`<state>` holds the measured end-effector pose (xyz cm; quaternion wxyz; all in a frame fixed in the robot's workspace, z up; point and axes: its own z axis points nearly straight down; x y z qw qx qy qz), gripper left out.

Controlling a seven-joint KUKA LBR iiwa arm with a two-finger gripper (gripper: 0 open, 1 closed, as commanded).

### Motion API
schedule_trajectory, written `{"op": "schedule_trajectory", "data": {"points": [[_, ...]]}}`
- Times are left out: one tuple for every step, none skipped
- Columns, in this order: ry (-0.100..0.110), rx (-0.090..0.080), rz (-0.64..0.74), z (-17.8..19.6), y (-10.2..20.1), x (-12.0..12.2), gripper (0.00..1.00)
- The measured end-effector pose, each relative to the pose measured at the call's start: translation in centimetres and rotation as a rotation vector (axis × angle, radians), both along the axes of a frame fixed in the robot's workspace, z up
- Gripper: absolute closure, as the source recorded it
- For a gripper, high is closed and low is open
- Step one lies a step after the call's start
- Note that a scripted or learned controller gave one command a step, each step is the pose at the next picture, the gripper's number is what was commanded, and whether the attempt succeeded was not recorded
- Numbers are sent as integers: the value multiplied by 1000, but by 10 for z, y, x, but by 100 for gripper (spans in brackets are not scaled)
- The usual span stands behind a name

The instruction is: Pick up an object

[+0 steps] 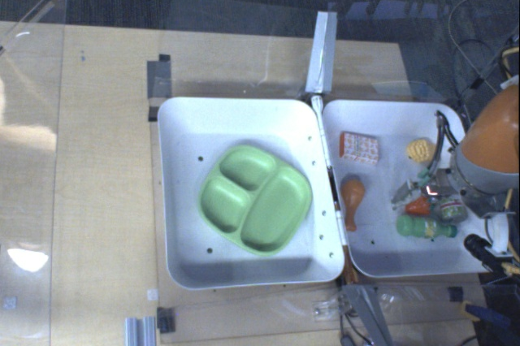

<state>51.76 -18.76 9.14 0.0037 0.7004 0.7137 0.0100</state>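
Observation:
My gripper (424, 192) is low over the right side of the right bin (382, 259), with the orange-banded arm (491, 137) coming in from the right edge. Directly beneath it lies a small red-orange object (417, 207), touching or nearly touching the gripper's tip. A green bottle-like object (424, 228) lies on its side just in front of that. Further left in the same bin rests a brown drumstick-shaped toy (353, 198). A red and white packet (359, 147) and a small yellow object (419, 149) sit towards the bin's back.
The left bin (183, 133) holds a green divided plate (256, 198) at its middle. A metal post (322, 60) rises behind the wall where the two bins meet. Cables and dark fittings (487, 251) crowd the right bin's right rim.

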Motion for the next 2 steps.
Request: {"op": "schedule_trajectory", "data": {"points": [[0,-7,-6,9,-5,-1,100],[15,-9,-12,102,57,4,100]]}}
